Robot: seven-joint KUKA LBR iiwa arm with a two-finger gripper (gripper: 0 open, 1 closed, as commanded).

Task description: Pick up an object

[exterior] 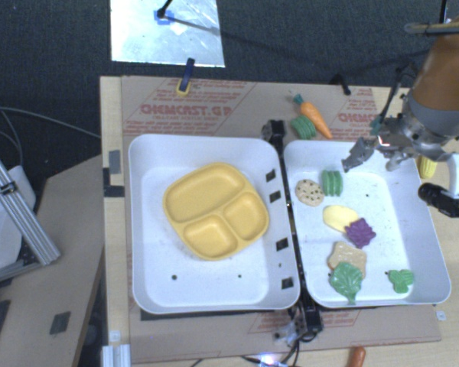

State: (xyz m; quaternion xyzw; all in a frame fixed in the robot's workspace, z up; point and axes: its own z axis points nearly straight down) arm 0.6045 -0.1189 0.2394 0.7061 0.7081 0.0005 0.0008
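Observation:
My gripper (pixel 376 157) hangs over the back of the right bin (pixel 413 228), fingers spread open with nothing between them. Just left of and below it lies a green ridged vegetable (pixel 332 183), beside a chocolate-chip cookie (pixel 310 192). Further forward sit a pale yellow piece (pixel 338 217), purple grapes (pixel 360 232), a tan cracker (pixel 347 255), a green leaf (pixel 346 280) and a small green floret (pixel 401 280). None of them touches the gripper.
The left bin (pixel 153 266) holds a yellow divided plate (pixel 216 210). A toy carrot (pixel 315 115) and a green piece (pixel 304 128) lie on the cardboard behind the bins. The arm's grey and orange wrist (pixel 444 90) looms over the right bin's back corner.

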